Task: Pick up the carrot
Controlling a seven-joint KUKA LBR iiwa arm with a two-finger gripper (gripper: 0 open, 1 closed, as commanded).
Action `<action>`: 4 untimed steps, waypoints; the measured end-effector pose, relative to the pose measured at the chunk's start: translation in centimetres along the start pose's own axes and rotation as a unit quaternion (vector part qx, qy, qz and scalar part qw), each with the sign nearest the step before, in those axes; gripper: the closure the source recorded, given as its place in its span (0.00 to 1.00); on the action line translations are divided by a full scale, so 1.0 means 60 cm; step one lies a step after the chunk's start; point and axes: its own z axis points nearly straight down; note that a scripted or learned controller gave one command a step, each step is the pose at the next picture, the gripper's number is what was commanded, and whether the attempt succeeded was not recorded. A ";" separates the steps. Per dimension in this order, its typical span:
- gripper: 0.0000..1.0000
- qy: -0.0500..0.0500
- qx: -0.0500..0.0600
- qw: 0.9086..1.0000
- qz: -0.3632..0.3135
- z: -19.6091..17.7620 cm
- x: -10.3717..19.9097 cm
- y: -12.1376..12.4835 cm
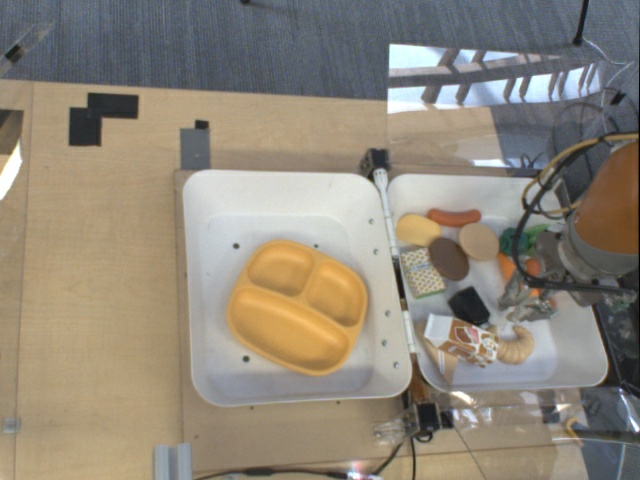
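The arm (pixel 605 218) reaches in from the right and hangs low over the right bin (pixel 570 368); the gripper (pixel 527 298) is down at the right side of the bin, and I cannot tell how it stands, because the metal parts are too small and blurred. The carrot (pixel 513 265) is, I think, the orange piece with a green top just beside the gripper, partly hidden under the wrist; so the step looks like the descent to grasp. The next move calls for closing on the carrot only, not the croissant (pixel 517 345) near below; the yellow tray (pixel 297 306) in the left bin (pixel 215 368) has no part in it.
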 end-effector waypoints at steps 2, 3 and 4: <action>0.00 -0.006 0.004 0.976 0.218 0.017 -0.093 -0.052; 1.00 -0.012 0.008 0.977 0.215 -0.007 -0.101 -0.054; 1.00 -0.006 0.006 0.994 0.110 0.014 0.028 0.010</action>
